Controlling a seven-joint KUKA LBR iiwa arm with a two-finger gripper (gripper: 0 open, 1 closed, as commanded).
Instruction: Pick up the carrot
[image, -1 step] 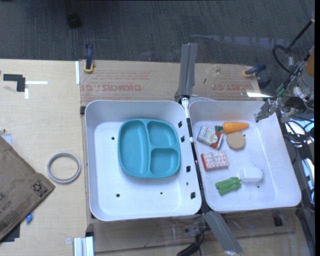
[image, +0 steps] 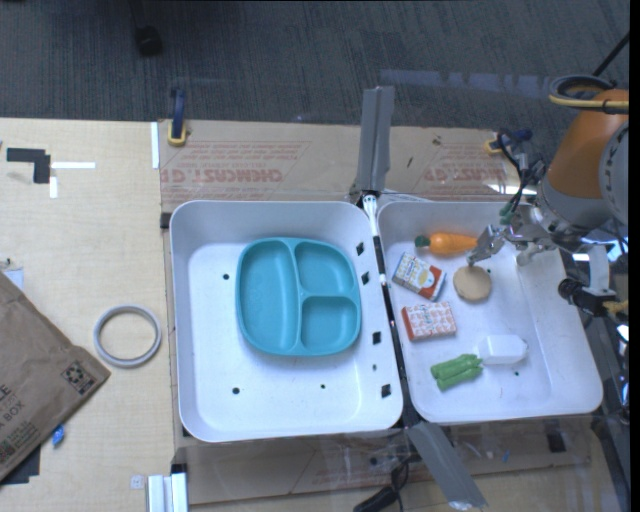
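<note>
I see the hand (image: 497, 243) open just right of the carrot (image: 450, 242), which lies in the right bin (image: 560, 350).

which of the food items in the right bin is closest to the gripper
The carrot, orange with a green tip, at the bin's far edge; the gripper hovers beside it.

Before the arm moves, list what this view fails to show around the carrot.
- End effector: small and blurred; open or shut cannot be told.
- Gap between it and the carrot: contact cannot be judged from the slanted overhead view.
- Arm: cut off by the right edge.
- Printing on the small carton: too small to read.
</note>
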